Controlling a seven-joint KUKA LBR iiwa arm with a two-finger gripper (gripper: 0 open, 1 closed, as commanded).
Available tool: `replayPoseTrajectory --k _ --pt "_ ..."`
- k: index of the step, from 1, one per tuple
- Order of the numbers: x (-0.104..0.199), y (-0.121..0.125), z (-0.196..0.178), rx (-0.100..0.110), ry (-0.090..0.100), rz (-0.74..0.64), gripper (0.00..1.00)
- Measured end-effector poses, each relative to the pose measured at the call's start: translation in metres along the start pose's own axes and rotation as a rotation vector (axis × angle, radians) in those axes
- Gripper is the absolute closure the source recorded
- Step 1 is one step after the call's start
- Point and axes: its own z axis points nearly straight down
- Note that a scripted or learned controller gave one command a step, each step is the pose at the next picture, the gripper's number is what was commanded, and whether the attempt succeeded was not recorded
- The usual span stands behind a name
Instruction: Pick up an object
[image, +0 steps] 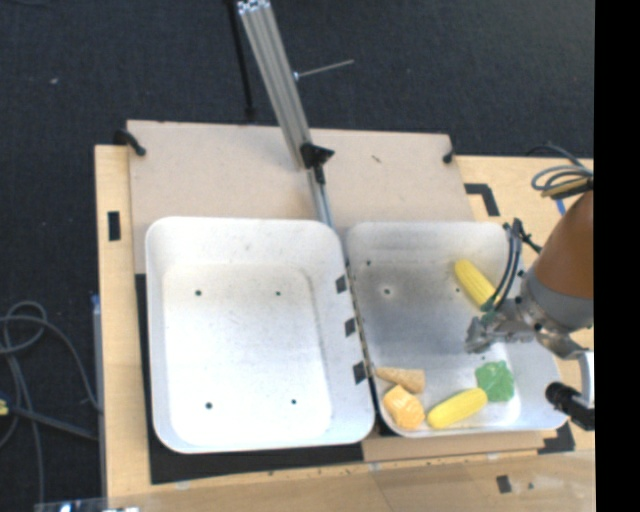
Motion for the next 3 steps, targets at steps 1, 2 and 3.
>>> replayPoseTrajectory --k 1,2,3 --pt "0.0 0.012 -0.057 -0.001 -0.001 -0.011 1.0" --pt "-0.001 0.013 -0.061 0.004 0.001 -0.012 1.0" --pt "0.05 0.04 -0.07 0.003 0.003 -0.016 1.0"
